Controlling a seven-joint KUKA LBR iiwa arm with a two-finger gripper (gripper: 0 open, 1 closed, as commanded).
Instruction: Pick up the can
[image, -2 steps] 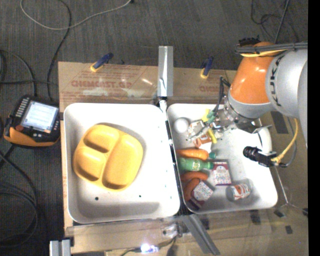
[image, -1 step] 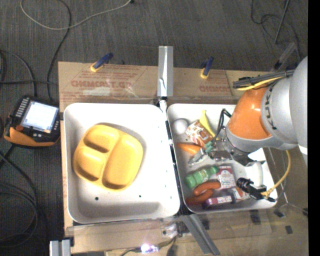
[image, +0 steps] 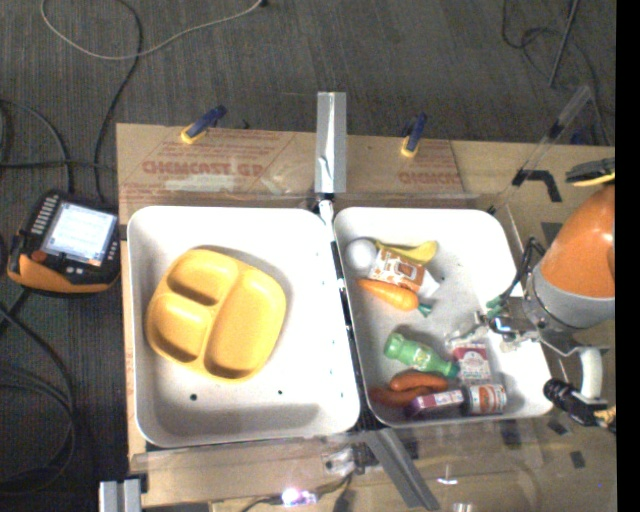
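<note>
- The pincer (image: 492, 322) hung at the right side of the frame, low over the right rim of the right bin (image: 500, 232); whether it was released or clenched could not be told, since its tip was small and cluttered.
- The arm (image: 585, 262), grey with a broad orange band, reached in from the right edge of the frame, above the right bin's outer wall.
- The can (image: 485, 398), reddish with a pale label, lay on its side in the lower right corner of the right bin, just below and slightly left of the pincer, apart from it.
- A dark purple bottle (image: 436, 403) lay end to end with the can on its left, and a red sausage-like item (image: 415, 383) lay just above that bottle.
- A green bottle (image: 418, 353) lay tilted in the middle of the right bin, with a small red-and-white packet (image: 471, 359) near its right.
- Higher in that bin sat a carrot (image: 389, 293), a white and orange carton (image: 399, 270), a banana (image: 410, 251) and a white ball (image: 358, 255).
- The left bin (image: 150, 400) held a yellow divided tray (image: 217, 312), tilted toward the lower right.
- A handheld controller (image: 65, 243) with a lit screen rested at the left edge of the frame, off the bench (image: 230, 165).
</note>
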